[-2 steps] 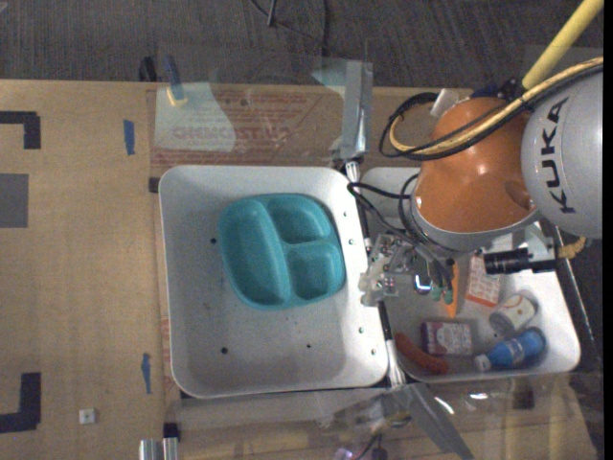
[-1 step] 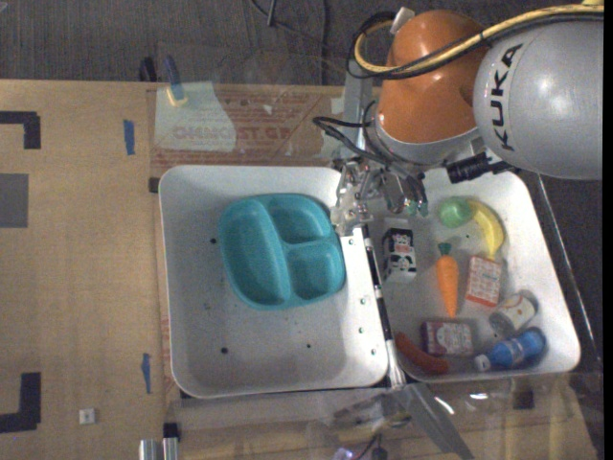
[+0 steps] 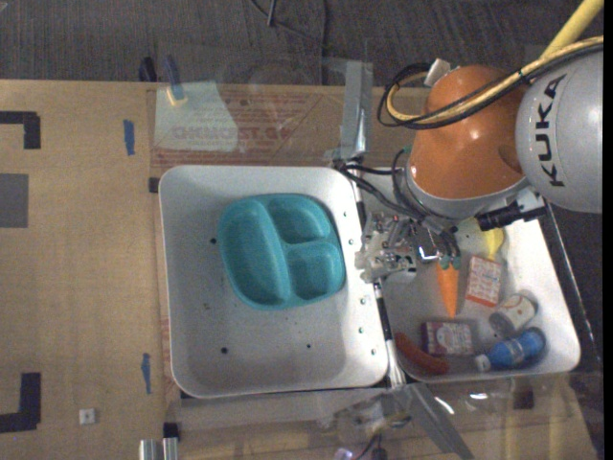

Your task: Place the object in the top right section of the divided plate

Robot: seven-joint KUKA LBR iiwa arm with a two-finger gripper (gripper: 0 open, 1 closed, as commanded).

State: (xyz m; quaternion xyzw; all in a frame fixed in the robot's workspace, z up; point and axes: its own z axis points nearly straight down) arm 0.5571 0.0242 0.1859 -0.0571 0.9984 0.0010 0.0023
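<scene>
1. The teal divided plate (image 3: 281,250) lies in the left bin (image 3: 192,343), a little above that bin's middle. It has one long section on its left side and two smaller ones on its right; the top right section is the one nearest the wall between the bins.
2. The hand (image 3: 395,252) hangs over that wall, between the plate and the right bin (image 3: 560,300). Whether it is open, closed or gripping anything I cannot tell: the metal parts blur together under the orange wrist.
3. The task does not name its object. The candidates lie in the right bin: a carrot (image 3: 448,288) just right of the hand, a small card or packet (image 3: 484,281) beside it, a dark red box (image 3: 448,337), a red sausage-like piece (image 3: 421,355), a blue bottle (image 3: 512,350) and a pale round item (image 3: 517,308).
4. Judging from this, the pick is most likely not yet secured, so the step in hand is the grasp.
5. To do it well: come straight down on one item, across its narrow side, clear of its neighbours; the carrot looks least crowded.
6. Lift well above the bin wall before crossing, then lower within the top right section's ridges and release low.
</scene>
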